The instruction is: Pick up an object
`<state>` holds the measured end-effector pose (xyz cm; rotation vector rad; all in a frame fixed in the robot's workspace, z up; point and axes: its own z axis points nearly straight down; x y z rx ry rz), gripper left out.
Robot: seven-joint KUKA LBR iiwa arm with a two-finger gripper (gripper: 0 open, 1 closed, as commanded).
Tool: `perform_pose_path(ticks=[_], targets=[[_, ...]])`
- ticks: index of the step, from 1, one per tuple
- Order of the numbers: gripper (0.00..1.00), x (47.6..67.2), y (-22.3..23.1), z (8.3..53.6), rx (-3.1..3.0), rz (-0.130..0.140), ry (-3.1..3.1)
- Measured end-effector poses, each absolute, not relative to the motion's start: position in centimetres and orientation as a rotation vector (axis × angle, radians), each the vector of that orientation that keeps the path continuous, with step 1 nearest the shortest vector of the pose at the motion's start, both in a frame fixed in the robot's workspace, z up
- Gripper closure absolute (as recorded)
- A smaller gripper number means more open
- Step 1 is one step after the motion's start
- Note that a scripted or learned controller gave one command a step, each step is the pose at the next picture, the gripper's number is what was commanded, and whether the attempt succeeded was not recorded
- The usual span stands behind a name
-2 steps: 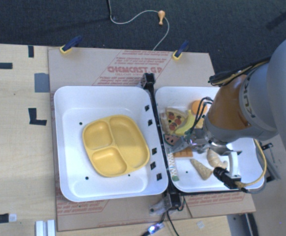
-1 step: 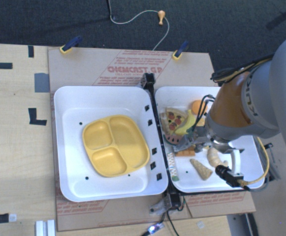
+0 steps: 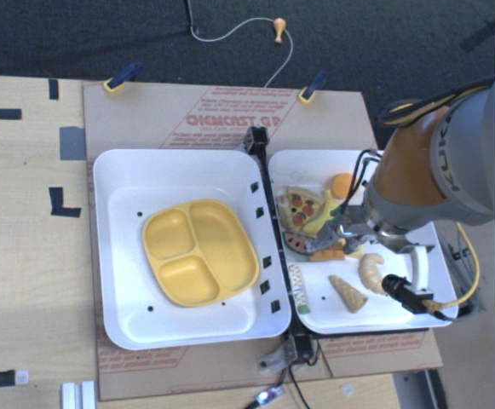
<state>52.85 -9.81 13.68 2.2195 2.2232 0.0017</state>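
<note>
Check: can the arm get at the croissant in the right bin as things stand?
Probably yes. The croissant lies uncovered in the right bin, just beside the pincer, with nothing on top; the cone-shaped piece sits close by.

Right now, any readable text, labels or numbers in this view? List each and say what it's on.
"CHEMGRAT GR": my best reading of the red print, upside down to the camera, on the cardboard sheet under the bins; the letters are blurred, so the spelling is uncertain.
Smaller red lines beneath that print: too blurred to read.
Red print on the cardboard's lower left edge: too small to read.
Yellow divided plate, white bins: no text visible.
</note>
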Motion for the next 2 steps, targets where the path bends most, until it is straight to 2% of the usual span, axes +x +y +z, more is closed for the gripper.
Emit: perform_pose_path(ticks=[2], targets=[[1.00,53.6,-9.8,22.7,2.218,0.003,2.222]])
